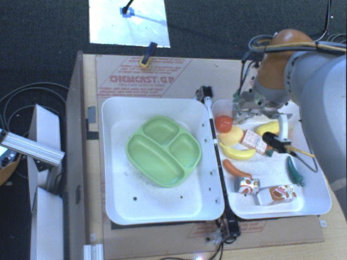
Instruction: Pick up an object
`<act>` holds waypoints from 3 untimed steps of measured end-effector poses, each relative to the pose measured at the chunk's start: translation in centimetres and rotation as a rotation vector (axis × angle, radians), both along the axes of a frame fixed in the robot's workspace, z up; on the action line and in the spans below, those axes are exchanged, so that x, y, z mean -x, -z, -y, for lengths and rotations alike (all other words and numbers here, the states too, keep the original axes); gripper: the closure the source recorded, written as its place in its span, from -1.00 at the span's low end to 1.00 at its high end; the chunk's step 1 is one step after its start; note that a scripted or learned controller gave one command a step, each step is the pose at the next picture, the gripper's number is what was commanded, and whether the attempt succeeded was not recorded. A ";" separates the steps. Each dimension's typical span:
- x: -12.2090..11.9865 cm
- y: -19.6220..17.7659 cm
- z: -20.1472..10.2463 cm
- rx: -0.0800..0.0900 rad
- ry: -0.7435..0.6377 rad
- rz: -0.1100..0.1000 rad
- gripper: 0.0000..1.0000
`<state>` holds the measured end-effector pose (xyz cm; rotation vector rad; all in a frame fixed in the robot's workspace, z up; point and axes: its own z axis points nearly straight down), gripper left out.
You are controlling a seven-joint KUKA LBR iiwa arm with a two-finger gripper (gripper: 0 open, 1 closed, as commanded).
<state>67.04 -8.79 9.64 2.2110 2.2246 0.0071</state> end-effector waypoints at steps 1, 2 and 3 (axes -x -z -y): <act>0.0 0.0 0.0 0.001 -0.001 -0.001 -1.00; -0.1 -1.1 0.0 0.001 -0.002 0.003 1.00; 7.4 -5.9 8.8 0.003 0.014 -0.006 1.00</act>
